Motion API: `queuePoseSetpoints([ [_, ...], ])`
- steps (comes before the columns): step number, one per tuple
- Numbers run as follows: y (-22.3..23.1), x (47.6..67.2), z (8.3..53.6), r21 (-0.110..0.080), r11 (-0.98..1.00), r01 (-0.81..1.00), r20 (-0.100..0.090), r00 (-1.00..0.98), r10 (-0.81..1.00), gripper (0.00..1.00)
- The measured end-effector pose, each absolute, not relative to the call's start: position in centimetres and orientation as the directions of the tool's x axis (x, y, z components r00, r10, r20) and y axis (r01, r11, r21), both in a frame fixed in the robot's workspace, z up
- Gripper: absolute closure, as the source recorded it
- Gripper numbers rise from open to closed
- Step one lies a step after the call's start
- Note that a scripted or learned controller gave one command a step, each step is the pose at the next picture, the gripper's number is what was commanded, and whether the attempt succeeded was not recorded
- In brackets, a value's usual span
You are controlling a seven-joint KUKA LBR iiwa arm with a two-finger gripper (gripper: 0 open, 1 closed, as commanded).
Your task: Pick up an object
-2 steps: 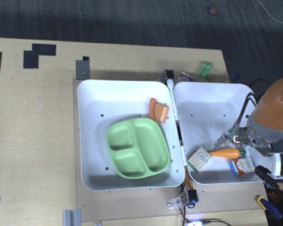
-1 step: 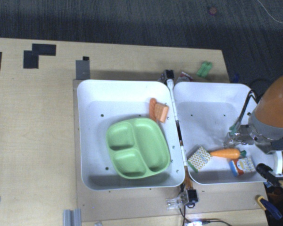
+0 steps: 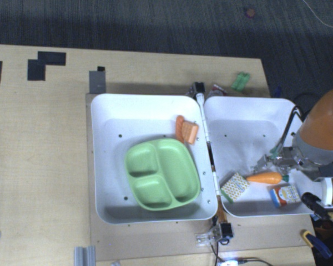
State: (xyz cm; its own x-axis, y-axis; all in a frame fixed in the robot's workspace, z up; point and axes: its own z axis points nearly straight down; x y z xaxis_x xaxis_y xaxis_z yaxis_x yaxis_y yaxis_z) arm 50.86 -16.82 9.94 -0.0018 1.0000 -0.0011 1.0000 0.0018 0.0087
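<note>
In the right bin point(image 3: 244, 121) an orange carrot-shaped toy point(image 3: 265, 177) lies near the front wall. My gripper point(image 3: 275, 164) hangs just above and behind it, at the end of the grey arm with its orange band point(image 3: 327, 123) coming in from the right. A small green-patterned packet point(image 3: 235, 186) lies to the left of the carrot. To the carrot's right a small carton with red and blue print point(image 3: 284, 195) rests in the front corner. The gripper's body hides part of the bin floor behind the carrot.
The left bin point(image 3: 108, 148) holds a green divided plate point(image 3: 162, 173) and an orange block point(image 3: 186, 129) near its back right corner. A green object point(image 3: 241, 81) lies on the bench behind the right bin. Cables and a clamp point(image 3: 221, 233) sit at the front between the bins.
</note>
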Motion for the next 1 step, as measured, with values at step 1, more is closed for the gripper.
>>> queuePoseSetpoints([
  [1, -18.17, 57.5, 8.57, 0.006, 0.005, 1.0, -0.001, -0.005, 1.0, 0.0],
])
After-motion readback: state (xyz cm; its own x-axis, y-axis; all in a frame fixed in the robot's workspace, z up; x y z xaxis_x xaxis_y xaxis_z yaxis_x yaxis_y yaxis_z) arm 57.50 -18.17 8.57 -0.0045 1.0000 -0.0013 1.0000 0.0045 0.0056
